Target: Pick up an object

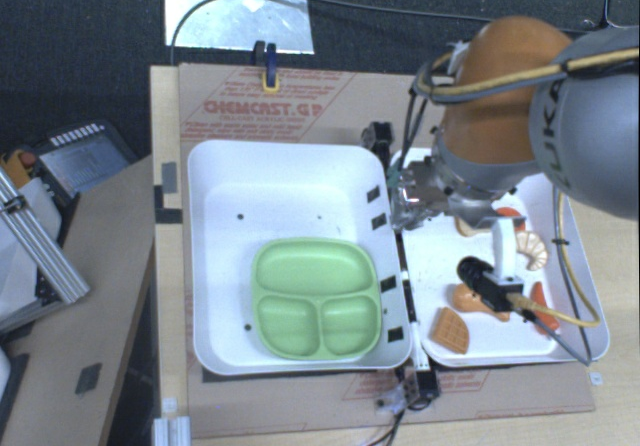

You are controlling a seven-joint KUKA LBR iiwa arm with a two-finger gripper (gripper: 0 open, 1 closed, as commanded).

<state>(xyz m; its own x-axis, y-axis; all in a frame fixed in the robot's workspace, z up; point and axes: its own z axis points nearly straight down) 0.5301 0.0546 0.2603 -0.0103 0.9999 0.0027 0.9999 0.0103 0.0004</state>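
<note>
Bench (120, 274): pale, flat surface. A printed cardboard sheet (280, 104) lies directly on it, with a clamp (268, 69) at its far edge. The left bin (230, 174) and right bin (430, 269) rest on the sheet, their rims adjoining.

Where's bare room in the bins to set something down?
Left bin: its far half is bare, between the back wall and the green divided plate. Right bin is crowded: the arm hangs over it, with a waffle piece and a shrimp below.
</note>
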